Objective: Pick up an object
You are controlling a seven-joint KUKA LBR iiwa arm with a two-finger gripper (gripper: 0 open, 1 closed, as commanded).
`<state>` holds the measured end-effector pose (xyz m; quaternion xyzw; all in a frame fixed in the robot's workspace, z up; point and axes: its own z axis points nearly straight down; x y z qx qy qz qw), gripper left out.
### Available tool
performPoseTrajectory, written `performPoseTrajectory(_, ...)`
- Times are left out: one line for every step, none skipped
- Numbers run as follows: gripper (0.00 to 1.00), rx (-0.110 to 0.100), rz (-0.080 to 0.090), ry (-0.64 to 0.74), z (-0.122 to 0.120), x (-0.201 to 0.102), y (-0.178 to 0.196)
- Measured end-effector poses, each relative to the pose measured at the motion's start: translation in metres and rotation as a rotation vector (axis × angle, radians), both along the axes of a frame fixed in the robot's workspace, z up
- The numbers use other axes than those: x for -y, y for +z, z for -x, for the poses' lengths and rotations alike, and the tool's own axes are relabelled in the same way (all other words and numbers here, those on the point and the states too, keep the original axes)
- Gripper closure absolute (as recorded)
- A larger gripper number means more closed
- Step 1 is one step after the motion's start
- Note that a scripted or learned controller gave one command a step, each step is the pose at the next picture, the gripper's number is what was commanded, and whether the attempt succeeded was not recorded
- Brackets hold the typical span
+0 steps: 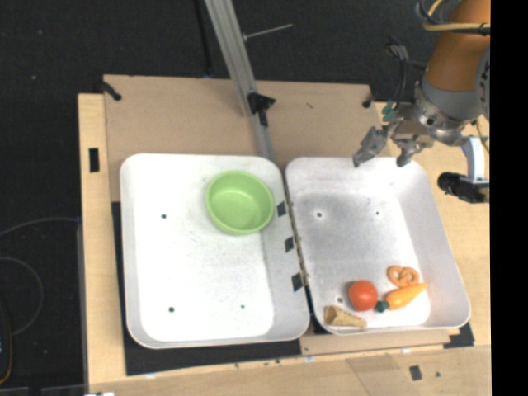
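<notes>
While arm [455, 56] hangs over upper right of bench, nothing is between gripper [382, 153] fingers; fingers spread wide, over far rim of right bin [371, 221]. Left bin [165, 254]: green bowl [239, 202] upright near far right corner. Right bin, near edge: tan wedge-shaped piece [344, 318], red tomato [361, 294] just beside it, orange carrot [404, 296], pretzel [402, 275] touching carrot.
</notes>
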<state>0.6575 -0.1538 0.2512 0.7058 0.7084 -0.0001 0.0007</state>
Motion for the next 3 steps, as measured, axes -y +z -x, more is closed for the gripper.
performPoseTrajectory(0.00, 0.000, 0.001, 0.000, 0.000, 0.000, 0.000)
performPoseTrajectory(0.00, -0.004, 0.001, 0.002, -0.006, -0.003, -0.059)
performPoseTrajectory(0.00, -0.004, 0.002, -0.002, 0.000, -0.005, -0.104)
